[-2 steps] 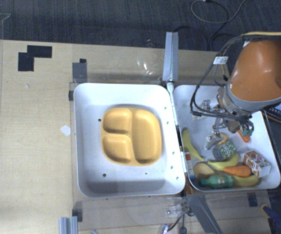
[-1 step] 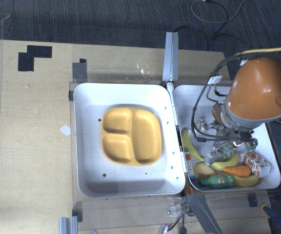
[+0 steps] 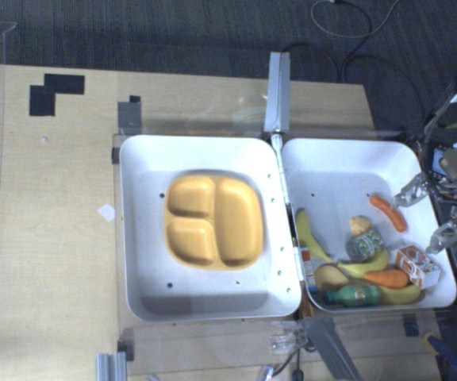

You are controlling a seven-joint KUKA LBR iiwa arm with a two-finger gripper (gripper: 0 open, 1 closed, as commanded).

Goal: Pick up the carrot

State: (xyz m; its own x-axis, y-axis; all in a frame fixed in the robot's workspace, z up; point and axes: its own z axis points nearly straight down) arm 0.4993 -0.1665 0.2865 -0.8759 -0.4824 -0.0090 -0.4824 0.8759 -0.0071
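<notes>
Gripper [image 3: 428,211] sits at the right edge of the right bin [image 3: 347,161], over its rim; two fingers spread apart, one [image 3: 410,190] above and one [image 3: 444,236] below, with nothing between them. Carrot [image 3: 386,278] lies in the right bin's lower part, well below the gripper: orange, tapered, short, roughly horizontal. It rests on a banana [image 3: 369,265], touching it, with a small carton [image 3: 416,265] just beside its right end and a green bottle [image 3: 354,295] just below. A round tin [image 3: 366,245] sits just above the banana; a second banana [image 3: 311,240] lies along the bin's left wall. An orange-red sausage [image 3: 389,213] lies apart, nearer the gripper. Left bin [image 3: 141,213] holds a yellow tray [image 3: 214,220] with three compartments.
</notes>
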